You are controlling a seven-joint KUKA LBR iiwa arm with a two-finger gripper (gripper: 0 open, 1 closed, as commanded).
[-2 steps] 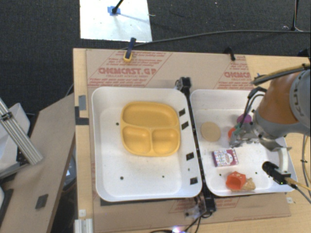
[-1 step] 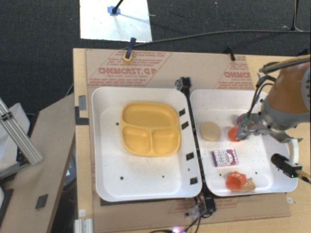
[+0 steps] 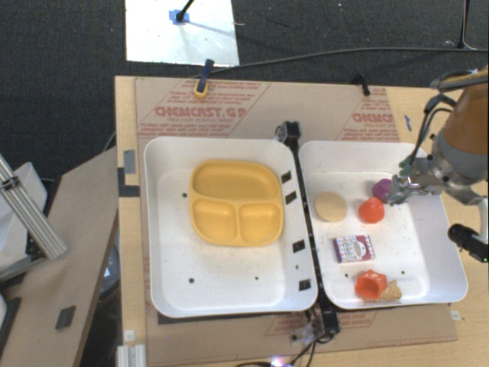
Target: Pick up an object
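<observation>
Because the arm enters from the right, the gripper (image 3: pixel 396 189) sits low at the right bin's (image 3: pixel 439 281) far right side, beside a purple object (image 3: pixel 381 186) and a red ball (image 3: pixel 371 210) — likely targets (whether its jaws grip anything, I cannot tell). Counted: one tan disc (image 3: pixel 331 206), one card (image 3: pixel 354 248), one orange cup (image 3: pixel 370 284); one yellow tray (image 3: pixel 235 202) fills the left bin (image 3: pixel 164 281).

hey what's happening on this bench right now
A robot arm reaches in from the right over the right bin, its gripper low beside a purple object and a red ball. A tan disc, a small packet and an orange piece lie there too. The left bin holds a yellow divided plate.
</observation>
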